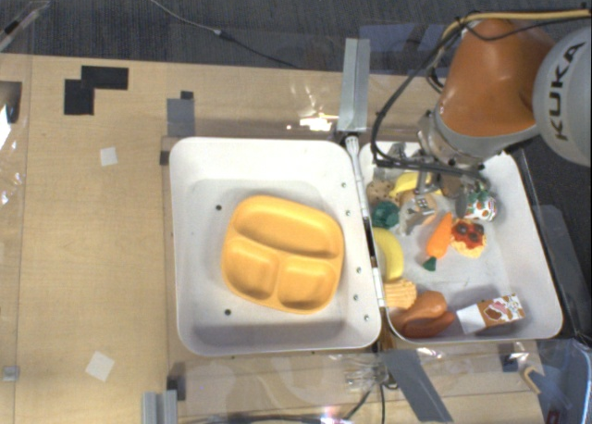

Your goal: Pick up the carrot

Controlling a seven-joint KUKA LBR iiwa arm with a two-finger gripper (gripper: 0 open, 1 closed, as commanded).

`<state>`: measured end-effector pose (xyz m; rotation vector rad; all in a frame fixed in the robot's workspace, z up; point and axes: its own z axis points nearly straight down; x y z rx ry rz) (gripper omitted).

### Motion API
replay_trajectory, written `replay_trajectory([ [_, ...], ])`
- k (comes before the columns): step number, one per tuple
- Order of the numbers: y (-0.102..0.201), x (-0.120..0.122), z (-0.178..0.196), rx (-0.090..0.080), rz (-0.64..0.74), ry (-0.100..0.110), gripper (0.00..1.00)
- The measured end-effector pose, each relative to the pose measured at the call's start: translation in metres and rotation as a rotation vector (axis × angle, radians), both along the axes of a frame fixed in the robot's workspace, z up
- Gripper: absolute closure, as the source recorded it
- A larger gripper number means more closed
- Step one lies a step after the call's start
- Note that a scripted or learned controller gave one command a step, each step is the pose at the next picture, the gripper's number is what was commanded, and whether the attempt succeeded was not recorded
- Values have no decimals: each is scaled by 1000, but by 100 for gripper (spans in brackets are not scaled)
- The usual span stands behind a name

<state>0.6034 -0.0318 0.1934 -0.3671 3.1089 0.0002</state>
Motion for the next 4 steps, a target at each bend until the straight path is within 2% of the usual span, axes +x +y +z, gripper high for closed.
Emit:
replay_trajectory([
  [1,-66,-43,-81,-5,155,0,0],
  [2,-59,-59,-103,-2,-134,-5,0],
  [3,-65,-107,-103,-6,244,-10,0],
  [4,-61,-2,-104,-4,143,-6,0],
])
